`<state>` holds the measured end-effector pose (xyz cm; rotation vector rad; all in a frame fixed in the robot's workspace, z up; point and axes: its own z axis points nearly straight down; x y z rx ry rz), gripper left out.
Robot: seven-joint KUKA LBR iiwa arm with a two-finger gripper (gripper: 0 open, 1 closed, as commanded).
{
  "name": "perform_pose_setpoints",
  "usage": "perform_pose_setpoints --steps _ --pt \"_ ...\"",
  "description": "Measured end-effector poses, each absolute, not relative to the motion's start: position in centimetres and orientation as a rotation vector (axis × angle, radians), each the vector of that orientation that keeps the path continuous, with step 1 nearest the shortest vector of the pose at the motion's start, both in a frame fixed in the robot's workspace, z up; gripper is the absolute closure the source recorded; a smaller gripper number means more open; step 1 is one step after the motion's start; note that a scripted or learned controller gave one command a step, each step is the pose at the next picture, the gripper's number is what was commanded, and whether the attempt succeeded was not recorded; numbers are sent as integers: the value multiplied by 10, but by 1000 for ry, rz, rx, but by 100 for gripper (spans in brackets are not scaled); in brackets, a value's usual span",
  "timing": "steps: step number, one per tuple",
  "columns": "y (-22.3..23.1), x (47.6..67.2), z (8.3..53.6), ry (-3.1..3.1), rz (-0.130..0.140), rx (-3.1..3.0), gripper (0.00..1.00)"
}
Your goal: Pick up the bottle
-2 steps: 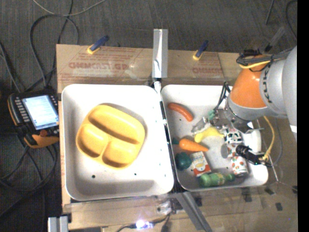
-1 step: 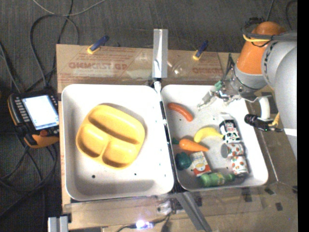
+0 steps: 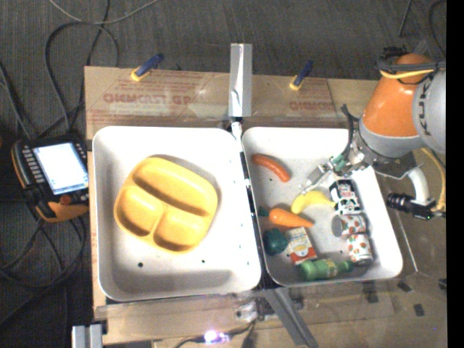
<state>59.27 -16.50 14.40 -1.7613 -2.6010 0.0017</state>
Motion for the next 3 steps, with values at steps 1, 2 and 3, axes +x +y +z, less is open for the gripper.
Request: perform_pose_setpoints --steps 1,2,3 --pt "-115 505 90 -2603 -2 -1784 0" --pt "-135 541 153 -2701 -3 -1601 0" --pt "-108 503 94 -2798 -12 -1471 0"
